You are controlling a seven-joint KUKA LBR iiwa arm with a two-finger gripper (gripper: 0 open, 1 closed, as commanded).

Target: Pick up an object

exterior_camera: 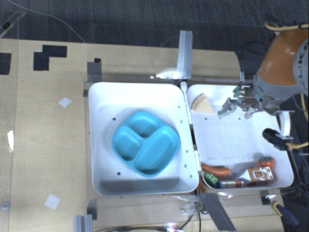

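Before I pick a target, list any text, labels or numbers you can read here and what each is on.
None can be read.
Small carton in the right bin: printed orange and white face, too small and blurred to read.
Black patches on the bench: plain shapes, not characters.
Blue divided plate in the left bin: unmarked.

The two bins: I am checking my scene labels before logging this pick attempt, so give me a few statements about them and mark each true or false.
1. The blue divided plate lies in the left bin. True.
2. The tan wedge sits by the right bin's near edge. False: it is in the far left corner of the right bin.
3. The gripper hangs over the right bin. True.
4. The sausage lies on the blue divided plate. False: it lies along the right bin's near edge.
5. The small carton is in the right bin's near right corner. True.
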